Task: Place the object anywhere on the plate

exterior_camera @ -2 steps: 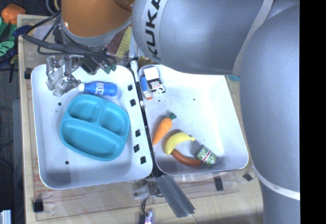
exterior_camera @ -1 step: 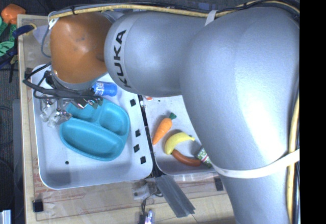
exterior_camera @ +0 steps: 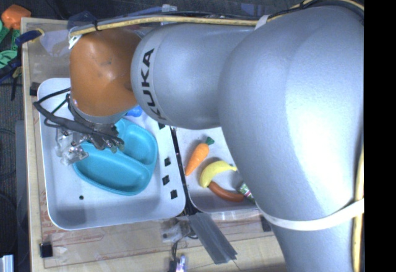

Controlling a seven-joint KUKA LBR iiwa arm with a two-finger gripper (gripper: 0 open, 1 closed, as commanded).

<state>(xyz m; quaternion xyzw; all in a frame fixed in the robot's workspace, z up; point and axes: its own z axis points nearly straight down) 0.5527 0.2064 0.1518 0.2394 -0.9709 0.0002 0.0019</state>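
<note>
- The arm (exterior_camera: 260, 67) reaches in from the right and covers much of the view; its orange band (exterior_camera: 102, 73) sits over the top of the left bin (exterior_camera: 93, 212).
- The jaws (exterior_camera: 74, 147) hang below the band, over the left part of the left bin, at the left edge of the plate (exterior_camera: 127, 162).
- The jaws are a tangle of metal and dark cables from this angle; how far open they are cannot be told, and nothing can be seen held in them.
- The plate is blue, with 2 compartments, and lies in the middle of the left bin.
- The plate's upper part is hidden under the wrist.
- The right bin (exterior_camera: 204, 206) lies just beside the left one, and the arm covers most of it.
- In the right bin's visible part lie 3 toy foods close together: a carrot (exterior_camera: 197, 156), a banana (exterior_camera: 216, 171) and a brown sausage-like piece (exterior_camera: 228, 193).
- The carrot lies tilted, with its green top up and to the right.
- The banana lies just below the carrot, touching the brown piece beneath it.
- All 3 are well apart from the plate, across the wall between the bins.
- An orange and green toy (exterior_camera: 12, 20) lies off the bench at upper left.
</note>
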